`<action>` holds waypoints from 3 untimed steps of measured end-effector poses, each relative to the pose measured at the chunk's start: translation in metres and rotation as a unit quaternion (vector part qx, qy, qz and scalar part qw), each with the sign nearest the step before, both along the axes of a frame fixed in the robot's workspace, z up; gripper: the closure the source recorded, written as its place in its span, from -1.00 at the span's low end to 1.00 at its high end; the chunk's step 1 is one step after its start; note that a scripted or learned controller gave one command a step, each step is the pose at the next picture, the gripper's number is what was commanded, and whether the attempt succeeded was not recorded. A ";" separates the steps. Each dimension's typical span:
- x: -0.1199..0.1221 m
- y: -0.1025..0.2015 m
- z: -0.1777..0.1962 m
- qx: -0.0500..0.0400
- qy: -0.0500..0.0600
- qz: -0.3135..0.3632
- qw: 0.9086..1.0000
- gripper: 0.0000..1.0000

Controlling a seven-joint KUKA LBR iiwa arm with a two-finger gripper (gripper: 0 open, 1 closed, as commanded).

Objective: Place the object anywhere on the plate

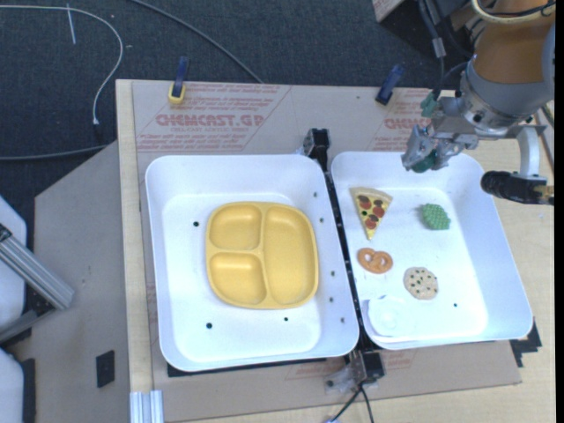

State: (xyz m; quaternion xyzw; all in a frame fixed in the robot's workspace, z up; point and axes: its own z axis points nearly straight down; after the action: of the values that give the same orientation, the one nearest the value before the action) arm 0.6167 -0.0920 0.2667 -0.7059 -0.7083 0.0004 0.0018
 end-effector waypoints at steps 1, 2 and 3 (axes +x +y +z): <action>-0.016 0.053 0.004 0.001 0.000 0.001 1.000 1.00; -0.032 0.107 0.006 0.000 0.000 0.001 1.000 1.00; -0.049 0.158 0.006 0.000 0.000 0.001 1.000 1.00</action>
State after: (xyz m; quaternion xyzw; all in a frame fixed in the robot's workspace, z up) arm 0.5676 0.0663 0.2724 -0.7051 -0.7092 0.0004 0.0022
